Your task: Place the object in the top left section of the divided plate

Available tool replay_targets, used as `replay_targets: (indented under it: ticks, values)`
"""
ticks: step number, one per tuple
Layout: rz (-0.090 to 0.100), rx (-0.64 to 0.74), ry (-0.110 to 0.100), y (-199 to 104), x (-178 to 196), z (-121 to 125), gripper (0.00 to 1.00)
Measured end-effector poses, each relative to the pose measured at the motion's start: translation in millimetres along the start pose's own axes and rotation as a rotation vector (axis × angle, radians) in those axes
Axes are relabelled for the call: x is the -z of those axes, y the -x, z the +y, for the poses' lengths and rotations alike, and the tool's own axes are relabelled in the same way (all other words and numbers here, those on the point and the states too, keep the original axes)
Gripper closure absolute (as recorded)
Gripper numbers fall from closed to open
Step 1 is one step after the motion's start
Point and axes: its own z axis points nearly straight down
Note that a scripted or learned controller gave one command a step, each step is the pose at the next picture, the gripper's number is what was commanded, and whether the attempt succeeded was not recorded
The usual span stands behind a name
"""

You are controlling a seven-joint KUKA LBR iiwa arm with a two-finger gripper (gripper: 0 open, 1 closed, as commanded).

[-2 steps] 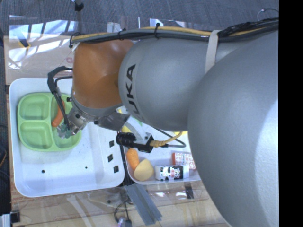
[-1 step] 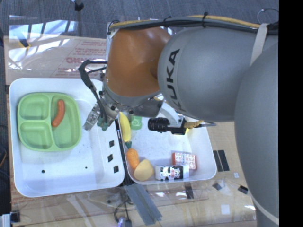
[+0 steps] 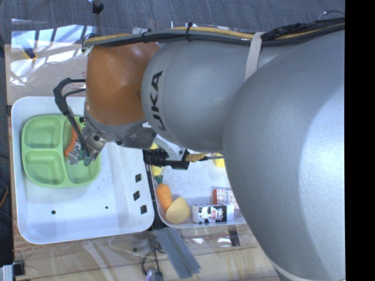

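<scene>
Green divided plate (image 3: 44,157) (left bin) beneath pincer (image 3: 81,157).

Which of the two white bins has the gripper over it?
The left bin, the one holding the green divided plate; the gripper hangs over that plate's right side.

You get even, bright light; glare washes out the left white bin (image 3: 35,227), sheen streaks the grey arm (image 3: 281,133), and fine detail stays soft.
</scene>
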Motion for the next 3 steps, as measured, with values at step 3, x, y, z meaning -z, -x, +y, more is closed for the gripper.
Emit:
replay_targets:
  ticks: [3]
  values:
    - [-0.002, 0.136, 0.003, -10.7, 28.5, -36.6, 1.0]
